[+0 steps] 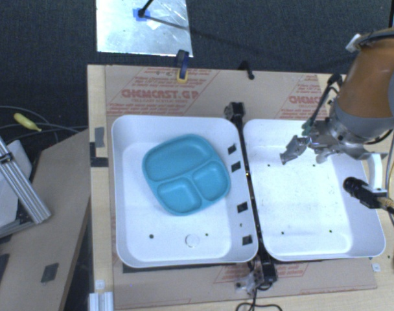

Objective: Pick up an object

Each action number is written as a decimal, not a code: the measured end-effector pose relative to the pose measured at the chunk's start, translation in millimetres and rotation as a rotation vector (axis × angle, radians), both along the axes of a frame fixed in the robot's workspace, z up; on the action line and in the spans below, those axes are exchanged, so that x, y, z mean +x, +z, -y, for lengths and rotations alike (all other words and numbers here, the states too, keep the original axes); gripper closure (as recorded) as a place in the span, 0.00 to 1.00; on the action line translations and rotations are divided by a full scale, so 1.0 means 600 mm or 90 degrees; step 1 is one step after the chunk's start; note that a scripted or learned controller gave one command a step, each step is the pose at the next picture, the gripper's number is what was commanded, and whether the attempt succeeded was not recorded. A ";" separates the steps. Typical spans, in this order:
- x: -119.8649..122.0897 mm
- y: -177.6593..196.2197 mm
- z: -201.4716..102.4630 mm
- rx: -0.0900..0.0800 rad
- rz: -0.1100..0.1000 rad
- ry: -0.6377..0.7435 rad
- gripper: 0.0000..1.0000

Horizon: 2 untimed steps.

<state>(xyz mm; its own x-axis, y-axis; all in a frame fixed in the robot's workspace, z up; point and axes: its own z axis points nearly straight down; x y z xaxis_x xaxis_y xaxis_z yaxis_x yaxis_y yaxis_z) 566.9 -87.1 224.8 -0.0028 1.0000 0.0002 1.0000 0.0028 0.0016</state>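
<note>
A light blue divided plate [184,173] with three compartments lies flat in the left bin [135,238], near its middle. My gripper [306,155] hangs over the upper part of the right bin [313,238], well to the right of the plate and across the divider. It is open, and nothing sits between its fingers [290,153]. The grey arm with its orange band [375,76] reaches in from the right edge.
A black divider with clips [243,186] runs between the two bins. A black fitting [360,192] juts over the right bin's right rim. A metal sheet [142,15] lies beyond the bench, and a metal frame [12,173] stands at the left.
</note>
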 end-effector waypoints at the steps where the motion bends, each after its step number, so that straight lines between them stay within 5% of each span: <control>1: -0.100 -0.056 -0.154 0.002 -0.004 0.004 0.00; 2: 0.078 -0.066 -0.204 0.000 0.006 0.003 0.00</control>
